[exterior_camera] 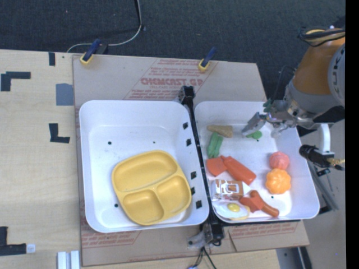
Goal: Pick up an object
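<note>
My gripper (263, 129) hangs over the far part of the right bin (303, 209), its two fingers spread open. A small green piece (257, 134) lies on the bin floor just below the left finger (250, 128), and nothing is held between the fingers. In the same bin lie a tan bread-like piece (220, 130), a green vegetable (215, 145), two orange-red blocks (240, 171), a pink ball (279, 161), an orange fruit (278, 181), a small white and red box (226, 189), a fried egg (234, 209) and a red sausage-like toy (259, 202).
The left bin (112, 116) holds a yellow divided plate (151, 186) toward its near side. Black clips (186, 94) join the two bins along their shared wall. The arm's orange band (317, 72) rises at the right. Clamps (90, 54) pin the cardboard base.
</note>
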